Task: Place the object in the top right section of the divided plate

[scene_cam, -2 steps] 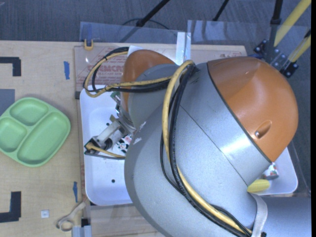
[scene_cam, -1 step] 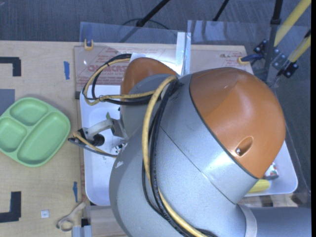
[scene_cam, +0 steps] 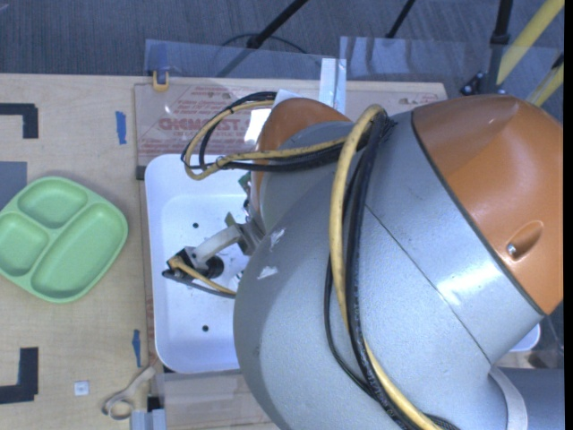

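Note:
A light green divided plate [scene_cam: 115, 215] with three sections lies on the wooden bench at the far left, and nothing lies in it. My grey and orange arm covers the middle and right of the view and reaches down into the left white bin [scene_cam: 166, 316]. The gripper [scene_cam: 240, 236] sits low over the bin's middle, mostly hidden under the wrist. The arm hides most of the bin floor. On the bare white floor that shows I see no loose object. The plate is well to the left of the gripper, outside the bin.
Black tape corners [scene_cam: 24, 120] and blue tape strips [scene_cam: 120, 126] mark the bench. A clear plastic sheet [scene_cam: 228, 61] stands behind the bin. Tripod legs [scene_cam: 295, 7] cross the dark floor at the top. A small clip [scene_cam: 125, 401] lies near the bench's front edge.

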`<move>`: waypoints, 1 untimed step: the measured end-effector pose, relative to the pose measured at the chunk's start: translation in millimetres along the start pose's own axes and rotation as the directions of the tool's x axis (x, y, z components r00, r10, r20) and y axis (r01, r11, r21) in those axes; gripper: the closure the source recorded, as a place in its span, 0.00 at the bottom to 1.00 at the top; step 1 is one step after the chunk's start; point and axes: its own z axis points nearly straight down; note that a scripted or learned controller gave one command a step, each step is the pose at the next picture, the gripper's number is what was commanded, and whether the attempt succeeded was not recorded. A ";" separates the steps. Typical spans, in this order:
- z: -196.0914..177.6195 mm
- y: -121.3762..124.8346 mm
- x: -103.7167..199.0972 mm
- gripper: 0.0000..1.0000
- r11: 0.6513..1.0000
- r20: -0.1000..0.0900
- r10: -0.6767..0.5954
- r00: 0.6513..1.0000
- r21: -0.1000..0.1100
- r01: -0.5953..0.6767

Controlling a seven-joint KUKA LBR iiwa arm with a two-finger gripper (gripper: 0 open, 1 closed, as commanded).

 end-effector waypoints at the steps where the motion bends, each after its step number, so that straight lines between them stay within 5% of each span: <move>1: 38.8 -46.1 -33.1 1.00 0.998 -0.001 0.064 0.998 0.000 -0.064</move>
